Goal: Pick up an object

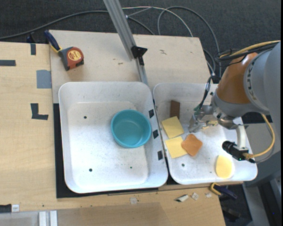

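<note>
My gripper (197, 123) hangs low in the right bin (205, 177), reaching in from the right. Just below it lies an orange-brown piece (193, 145), very close to the tip but apart from it as far as I can see. To the gripper's left rest two yellow squares, one higher (172, 126) and one lower (176, 147). A dark brown block (174, 109) stands near the bin's back left. A pale yellow rounded object (224, 166) sits at the front right corner.
A blue bowl (130, 128) sits in the left bin (75, 140). A slanted metal pole (120, 20) crosses above the bins' back edge. A tape measure (73, 56) lies on the bench at the back left. Cables run beside the arm.
</note>
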Tool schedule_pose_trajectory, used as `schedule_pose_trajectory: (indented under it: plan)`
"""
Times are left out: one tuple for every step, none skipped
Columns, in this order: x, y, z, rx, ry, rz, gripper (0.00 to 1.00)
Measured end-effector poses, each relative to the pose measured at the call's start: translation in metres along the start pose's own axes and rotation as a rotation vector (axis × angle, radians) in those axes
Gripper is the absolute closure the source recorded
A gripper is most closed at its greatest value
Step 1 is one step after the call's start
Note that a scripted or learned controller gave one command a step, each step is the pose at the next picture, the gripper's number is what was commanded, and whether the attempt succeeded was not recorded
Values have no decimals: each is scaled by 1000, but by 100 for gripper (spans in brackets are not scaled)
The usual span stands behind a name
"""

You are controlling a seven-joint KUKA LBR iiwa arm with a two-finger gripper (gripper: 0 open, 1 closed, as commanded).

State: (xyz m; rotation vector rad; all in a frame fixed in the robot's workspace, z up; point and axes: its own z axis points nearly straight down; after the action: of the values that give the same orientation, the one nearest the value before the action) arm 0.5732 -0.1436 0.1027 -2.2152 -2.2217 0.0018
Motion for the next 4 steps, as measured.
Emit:
schedule_pose_trajectory:
  plan:
    - [-9,-2,-55,-7,-3,2,100]
    - [-16,-5,-101,-7,-3,2,100]
    - [-15,-4,-149,-8,-3,0,100]
    - [33,-19,-141,-1,-1,-2,100]
